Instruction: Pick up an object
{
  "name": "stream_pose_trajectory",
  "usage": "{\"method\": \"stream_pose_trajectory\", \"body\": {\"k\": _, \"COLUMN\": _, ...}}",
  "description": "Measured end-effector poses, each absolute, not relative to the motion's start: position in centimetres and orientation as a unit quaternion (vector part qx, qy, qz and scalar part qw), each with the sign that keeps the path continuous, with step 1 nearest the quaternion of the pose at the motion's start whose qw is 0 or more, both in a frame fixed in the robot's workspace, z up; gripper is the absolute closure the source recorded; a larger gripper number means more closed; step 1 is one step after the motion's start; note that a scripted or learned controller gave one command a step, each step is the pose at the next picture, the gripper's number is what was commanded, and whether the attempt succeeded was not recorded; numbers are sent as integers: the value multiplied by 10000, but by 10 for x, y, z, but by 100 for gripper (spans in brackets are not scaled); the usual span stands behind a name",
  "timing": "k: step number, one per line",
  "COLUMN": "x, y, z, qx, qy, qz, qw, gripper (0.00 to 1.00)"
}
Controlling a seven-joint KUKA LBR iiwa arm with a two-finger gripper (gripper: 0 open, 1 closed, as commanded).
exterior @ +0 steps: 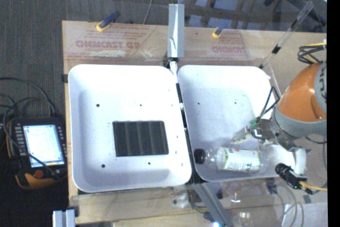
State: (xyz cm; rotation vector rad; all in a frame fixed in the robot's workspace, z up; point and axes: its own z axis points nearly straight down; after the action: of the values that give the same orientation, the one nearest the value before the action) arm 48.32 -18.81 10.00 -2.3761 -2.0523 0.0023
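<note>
- Bottle [234, 159] is lying on its side in the right bin [212, 93], at the front edge, black cap pointing to the left bin [85, 93].
- Arm [300, 101] is reaching in from the right, w/ gripper [254, 133] hanging just above the bottle, near its far end.
- Can't tell if gripper is apart or together.
- Dark grate [140, 138] is sitting in the left bin, well apart from the bottle.
- Tablet [41, 145] is lying on the floor, left of the bins.

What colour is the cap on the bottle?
Black. The cap sits at the left end of the bottle, in the camera view.
</note>
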Motion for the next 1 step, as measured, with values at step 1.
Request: {"method": "stream_pose_trajectory", "body": {"k": 1, "x": 500, "y": -200, "z": 93, "qx": -8332, "qy": -5529, "qz": -34, "qw": 29, "gripper": 0}}
